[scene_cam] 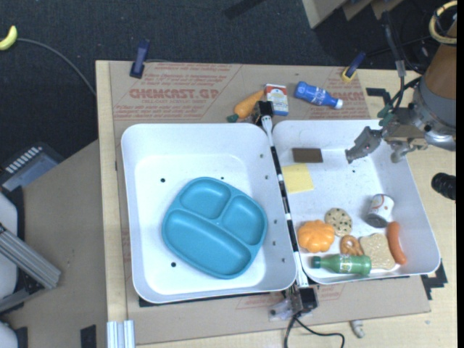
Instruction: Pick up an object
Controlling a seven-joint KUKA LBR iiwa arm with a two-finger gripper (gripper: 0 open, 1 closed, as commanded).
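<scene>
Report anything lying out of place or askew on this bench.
Three items lie outside the bins on the board behind them: a blue bottle on its side, a small carton and an orange piece. In the right bin, the green bottle lies flat too.

Dark carpet floor [65, 20] — tan bench [181, 85]

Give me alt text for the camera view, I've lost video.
The arm's hand hovers over the upper part of the right bin, above the toy food clustered at its near end: a pumpkin, cookie, green bottle, sausage and can. The left bin holds a blue divided plate.
</scene>
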